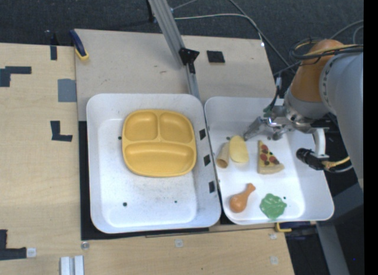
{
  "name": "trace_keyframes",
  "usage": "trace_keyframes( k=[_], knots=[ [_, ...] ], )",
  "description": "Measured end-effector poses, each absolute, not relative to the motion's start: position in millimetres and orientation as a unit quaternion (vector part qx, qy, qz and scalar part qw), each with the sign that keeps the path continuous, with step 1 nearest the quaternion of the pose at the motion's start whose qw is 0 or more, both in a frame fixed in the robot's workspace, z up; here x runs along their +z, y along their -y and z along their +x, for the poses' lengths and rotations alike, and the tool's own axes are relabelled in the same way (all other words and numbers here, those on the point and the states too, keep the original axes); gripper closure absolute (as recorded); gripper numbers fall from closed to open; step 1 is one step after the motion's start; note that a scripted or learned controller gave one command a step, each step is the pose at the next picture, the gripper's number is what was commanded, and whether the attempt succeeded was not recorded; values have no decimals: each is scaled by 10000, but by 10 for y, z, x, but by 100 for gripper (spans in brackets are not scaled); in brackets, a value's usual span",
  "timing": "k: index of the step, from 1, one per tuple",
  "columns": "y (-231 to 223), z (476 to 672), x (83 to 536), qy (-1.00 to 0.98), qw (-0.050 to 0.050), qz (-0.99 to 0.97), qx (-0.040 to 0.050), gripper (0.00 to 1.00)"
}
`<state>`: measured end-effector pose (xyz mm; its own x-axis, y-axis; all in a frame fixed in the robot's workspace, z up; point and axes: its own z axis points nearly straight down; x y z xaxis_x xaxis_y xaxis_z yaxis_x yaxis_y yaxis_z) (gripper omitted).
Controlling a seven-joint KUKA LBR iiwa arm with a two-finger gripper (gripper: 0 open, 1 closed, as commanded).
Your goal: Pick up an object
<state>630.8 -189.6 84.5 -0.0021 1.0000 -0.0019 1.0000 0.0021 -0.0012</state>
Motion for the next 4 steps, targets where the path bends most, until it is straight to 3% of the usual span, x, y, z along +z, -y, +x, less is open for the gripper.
trace_keyframes(
  k=[1, 2, 4],
  knots=[
    [1980, 6303, 969, -7060, 84, 7081, -44, 100],
    [1934, 6274, 1586, -7075, 12, 7067, 11, 100],
    [2001, 6190, 2679, -7077, 24, 7065, 13, 100]
  ],
)
